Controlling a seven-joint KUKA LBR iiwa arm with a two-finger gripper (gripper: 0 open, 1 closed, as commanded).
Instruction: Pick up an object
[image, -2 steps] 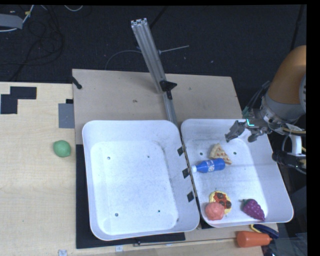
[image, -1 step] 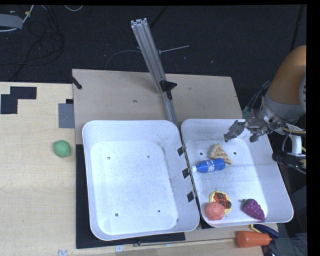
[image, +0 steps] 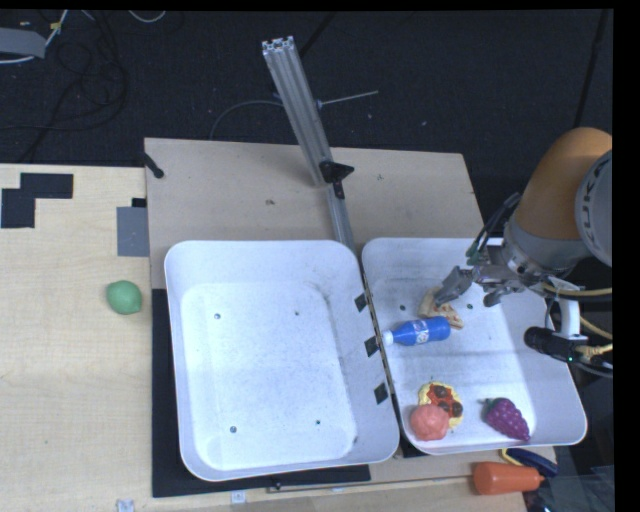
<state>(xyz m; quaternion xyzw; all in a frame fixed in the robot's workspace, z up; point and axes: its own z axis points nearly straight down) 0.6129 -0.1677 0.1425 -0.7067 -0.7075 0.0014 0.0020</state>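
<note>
Tan flat toy (image: 441, 305) lies in the right bin (image: 560, 400), just above the blue bottle (image: 420, 332), likely the pick target since the gripper (image: 470, 284) sits right at its upper edge. Fingers look spread, 1 prong over the toy; nothing pinched. Tilted wrist suggests a slanted approach. Also 3 other toys near the front: pink lump (image: 430, 422), yellow piece (image: 442, 397), purple grapes (image: 506, 417). Left bin (image: 190, 260) beside it.

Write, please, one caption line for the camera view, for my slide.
KUKA arm's pincer reaches over the tan toy in the right bin, beside a blue bottle, purple grapes and a red-yellow toy.
</note>
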